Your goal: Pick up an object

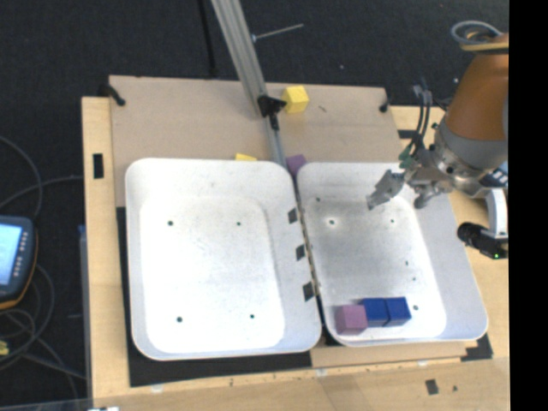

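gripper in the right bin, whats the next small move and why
Probably travel toward the near edge of the right bin, then descend. The gripper hangs over the bin's far part with nothing seen between its fingers, while the purple block and blue block sit side by side against the near wall. The blue one looks the easier target, being nearer the arm's side.

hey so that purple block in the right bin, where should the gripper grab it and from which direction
Probably from straight above. The purple block sits near the right bin's bottom rim, its right face against the blue block, so close the fingers on its near and far faces. The gripper hovers at the bin's far end.
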`<state>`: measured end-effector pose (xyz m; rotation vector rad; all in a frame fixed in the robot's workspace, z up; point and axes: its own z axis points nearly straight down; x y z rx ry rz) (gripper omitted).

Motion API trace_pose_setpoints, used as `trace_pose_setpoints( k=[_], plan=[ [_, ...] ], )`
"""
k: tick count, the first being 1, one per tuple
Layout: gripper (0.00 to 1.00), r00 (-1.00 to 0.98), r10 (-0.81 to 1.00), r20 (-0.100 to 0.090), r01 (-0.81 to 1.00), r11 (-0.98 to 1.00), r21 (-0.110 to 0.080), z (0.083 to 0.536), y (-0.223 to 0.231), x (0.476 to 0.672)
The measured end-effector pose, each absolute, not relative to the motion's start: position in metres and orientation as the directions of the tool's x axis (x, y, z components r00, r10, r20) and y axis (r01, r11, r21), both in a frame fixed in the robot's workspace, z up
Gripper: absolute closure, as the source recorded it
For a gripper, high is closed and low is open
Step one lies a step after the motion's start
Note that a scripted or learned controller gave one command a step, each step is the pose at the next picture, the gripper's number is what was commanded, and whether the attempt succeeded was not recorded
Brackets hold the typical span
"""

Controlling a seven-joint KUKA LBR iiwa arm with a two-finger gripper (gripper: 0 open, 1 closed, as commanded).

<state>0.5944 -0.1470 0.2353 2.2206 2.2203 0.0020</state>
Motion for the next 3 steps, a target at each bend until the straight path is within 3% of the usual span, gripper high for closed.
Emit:
trace_pose_setpoints(
  k=[1, 2, 3],
  plan=[
    [0.00, 0.002, 1.000, 0.002, 1.000, -0.002, -0.008, 0.165, -0.120, 0.550],
    [0.00, 0.006, 1.000, -0.002, 1.000, -0.006, 0.003, 0.096, -0.173, 0.538],
    [0.00, 0.002, 1.000, -0.001, 1.000, -0.002, 0.000, 0.116, -0.172, 0.498]
  ],
)
